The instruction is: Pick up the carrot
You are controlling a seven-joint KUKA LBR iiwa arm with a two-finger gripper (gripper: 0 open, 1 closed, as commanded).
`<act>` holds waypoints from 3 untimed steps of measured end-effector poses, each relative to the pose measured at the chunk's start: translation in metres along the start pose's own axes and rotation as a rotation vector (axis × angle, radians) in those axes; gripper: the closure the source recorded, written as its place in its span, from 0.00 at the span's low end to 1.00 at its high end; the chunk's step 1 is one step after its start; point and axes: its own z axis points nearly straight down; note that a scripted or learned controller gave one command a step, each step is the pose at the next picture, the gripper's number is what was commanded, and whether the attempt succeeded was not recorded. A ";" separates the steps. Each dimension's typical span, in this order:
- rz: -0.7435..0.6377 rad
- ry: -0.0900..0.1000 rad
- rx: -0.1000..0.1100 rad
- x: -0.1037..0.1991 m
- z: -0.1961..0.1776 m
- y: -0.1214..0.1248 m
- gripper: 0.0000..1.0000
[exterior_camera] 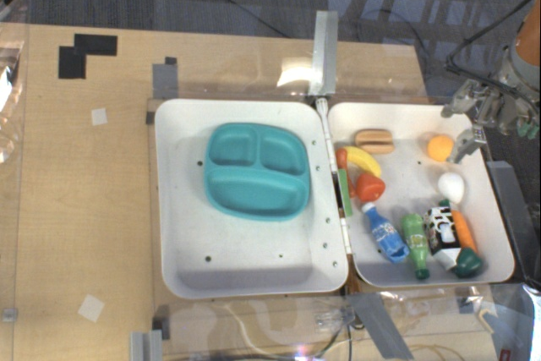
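Orange carrot (pixel 463 232) lies in my right bin (pixel 499 216) beside the carton (pixel 440 227), bottles and egg (pixel 451 187). Left bin (pixel 173 207) holds a teal tray (pixel 256 171). My gripper (pixel 470 139) hangs over the right bin's top corner, gripping nothing, fingers apart.

Two bins (pixel 169 207), one tray (pixel 256 170), nine toys (pixel 406 194)

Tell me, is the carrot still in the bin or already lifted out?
In the bin. The carrot lies flat in the right bin, beside the carton; the gripper is apart from it.

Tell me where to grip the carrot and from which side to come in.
Grip the carrot on its orange mid-body, from above. It lies flat in the right bin, its green top toward the near corner, a black-and-white carton tight against its left, so probably close along the free wall side.
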 end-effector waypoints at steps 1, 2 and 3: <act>-0.035 0.007 -0.002 -0.028 0.054 -0.004 0.00; 0.017 0.008 -0.002 -0.047 0.109 -0.001 0.00; -0.084 0.016 0.000 -0.045 0.151 -0.004 0.00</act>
